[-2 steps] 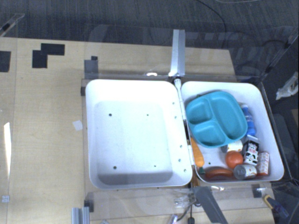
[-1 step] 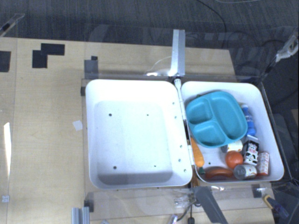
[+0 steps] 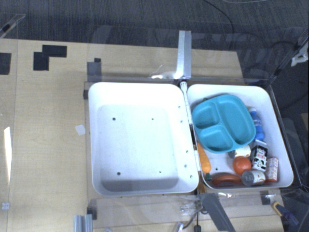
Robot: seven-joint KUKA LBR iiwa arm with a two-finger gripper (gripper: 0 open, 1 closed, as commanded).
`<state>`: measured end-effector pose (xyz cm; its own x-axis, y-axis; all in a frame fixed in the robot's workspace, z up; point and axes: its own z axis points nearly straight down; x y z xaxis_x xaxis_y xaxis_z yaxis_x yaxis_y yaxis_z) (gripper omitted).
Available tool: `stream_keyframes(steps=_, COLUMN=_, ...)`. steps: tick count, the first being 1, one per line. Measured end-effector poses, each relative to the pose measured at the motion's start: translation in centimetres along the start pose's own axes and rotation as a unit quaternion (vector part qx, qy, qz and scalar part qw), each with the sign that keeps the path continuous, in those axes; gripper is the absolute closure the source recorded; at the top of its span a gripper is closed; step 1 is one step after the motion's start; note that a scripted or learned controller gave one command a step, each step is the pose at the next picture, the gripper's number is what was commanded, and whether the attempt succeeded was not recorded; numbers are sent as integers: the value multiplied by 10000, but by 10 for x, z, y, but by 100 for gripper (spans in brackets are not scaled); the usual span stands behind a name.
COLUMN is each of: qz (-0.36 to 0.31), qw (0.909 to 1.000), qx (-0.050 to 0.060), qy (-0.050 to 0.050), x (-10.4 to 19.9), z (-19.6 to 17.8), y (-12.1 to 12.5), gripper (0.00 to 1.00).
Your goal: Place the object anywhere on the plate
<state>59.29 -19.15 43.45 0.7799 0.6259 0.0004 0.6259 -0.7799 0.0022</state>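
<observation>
Small items crowd the near edge of the right bin point(image 3: 275, 111): a grey can point(image 3: 250, 178), an orange ball point(image 3: 241, 165), and an orange carrot-like piece point(image 3: 205, 162). All lie beside the blue plate point(image 3: 223, 122), whose three compartments are bare, so placing an object appears yet to begin. The left bin point(image 3: 135, 139) holds nothing. The gripper's state cannot be told.
</observation>
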Motion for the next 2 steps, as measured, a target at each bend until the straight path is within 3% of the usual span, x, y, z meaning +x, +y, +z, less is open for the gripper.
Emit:
stream_keyframes(steps=1, qz=1661, qw=9861, qx=-1, qy=1, x=-7, z=0, y=-3, gripper=0)
stream_keyframes(steps=2, qz=2319, qw=9727, qx=2, qy=4, x=-48, z=-1, y=-21, gripper=0)
